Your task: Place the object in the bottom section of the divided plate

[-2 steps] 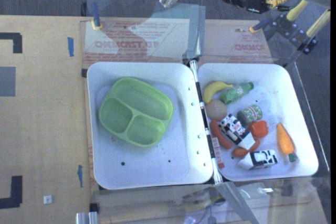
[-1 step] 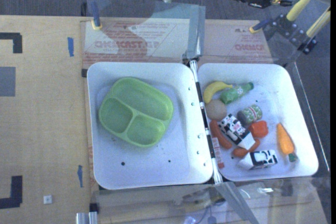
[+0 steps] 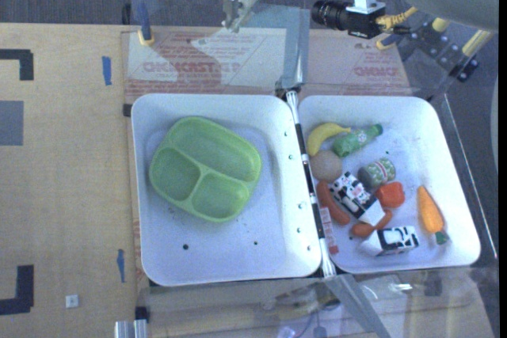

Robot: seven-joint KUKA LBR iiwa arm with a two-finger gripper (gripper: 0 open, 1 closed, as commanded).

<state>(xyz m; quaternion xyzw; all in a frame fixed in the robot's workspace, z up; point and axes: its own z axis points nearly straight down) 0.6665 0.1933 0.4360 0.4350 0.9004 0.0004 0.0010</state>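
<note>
Nothing placed yet — the green divided plate sits bare, and the gripper, up at twelve o'clock, looks closed on nothing.

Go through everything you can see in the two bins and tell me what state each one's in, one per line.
Plate: flat in left bin, nothing in its sections.
Banana: lying in right bin, against the green bottle.
Green bottle: on its side.
Can: on its side.
Carrot: lying flat, apart from the pile.
Toy cow: lying in the pile.
White car: near the front wall.
Tool: raised beyond the bins, holding nothing.
</note>
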